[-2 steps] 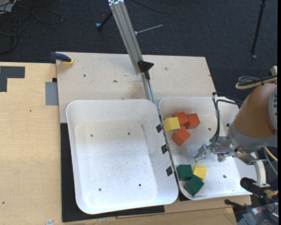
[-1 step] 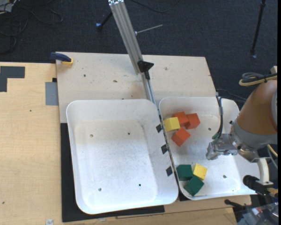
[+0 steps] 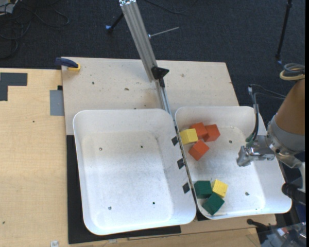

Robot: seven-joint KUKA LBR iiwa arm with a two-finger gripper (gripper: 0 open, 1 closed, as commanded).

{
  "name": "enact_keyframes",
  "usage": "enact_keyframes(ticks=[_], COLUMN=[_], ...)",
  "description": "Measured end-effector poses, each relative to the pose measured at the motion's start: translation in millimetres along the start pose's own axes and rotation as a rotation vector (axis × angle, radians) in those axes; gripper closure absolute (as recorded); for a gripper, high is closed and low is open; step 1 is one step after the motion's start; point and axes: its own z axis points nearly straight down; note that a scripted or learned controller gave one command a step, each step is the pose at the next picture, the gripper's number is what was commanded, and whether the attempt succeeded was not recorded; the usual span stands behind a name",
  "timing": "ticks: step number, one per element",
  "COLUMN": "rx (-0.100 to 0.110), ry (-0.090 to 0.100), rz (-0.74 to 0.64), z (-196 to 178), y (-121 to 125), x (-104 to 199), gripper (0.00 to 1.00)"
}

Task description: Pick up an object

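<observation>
Blocks are lying in two small clusters along the left side of the right bin, well to the left of the claw, which is hanging over the bin's bare floor near its right side. Nearest, by my judgement, is the orange block, sitting slightly above the claw's level in the frame, with a yellow block and two more orange ones touching just above it. Lower down, two green blocks are flanking another yellow one. Whether the claw is released or clenched I cannot tell; nothing is showing between its tips.
</observation>
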Motion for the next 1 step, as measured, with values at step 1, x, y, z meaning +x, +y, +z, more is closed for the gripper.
enact_keyframes(ticks=[1], rx=[-0.001], ry=[0.0], rz=[-0.001], z=[-61.9], y=[-2.9], x=[-0.4], gripper=[1.0])
